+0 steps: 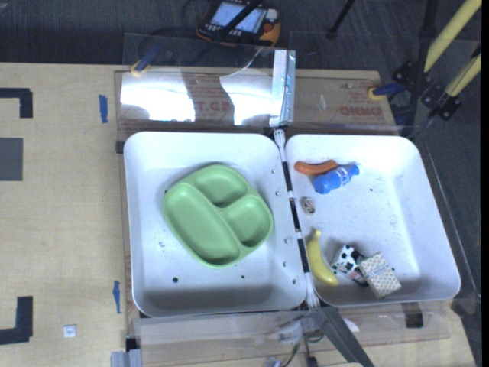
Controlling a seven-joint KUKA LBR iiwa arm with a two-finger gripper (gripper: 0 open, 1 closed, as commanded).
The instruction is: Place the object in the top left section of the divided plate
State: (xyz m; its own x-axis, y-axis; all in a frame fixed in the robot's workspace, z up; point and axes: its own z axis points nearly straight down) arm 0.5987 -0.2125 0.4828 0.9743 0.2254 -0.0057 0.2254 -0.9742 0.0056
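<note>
In the left bin (145, 266) the green divided plate (218, 214) waits bare, the banana (321, 260), blue bottle (335, 178) and carrot (315, 167) sit unpicked at three o'clock, and the gripper's state I cannot tell.

Red lettering runs along the cardboard panel (252, 107) behind the bins; glare and blur leave it illegible. The lit screen of the handheld device (238, 20) at the far edge shows content too small to read.

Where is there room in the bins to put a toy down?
Right bin: bare middle and right side. Crowded near the carrot, blue bottle, banana. Left bin: bare strips around the green plate.
</note>
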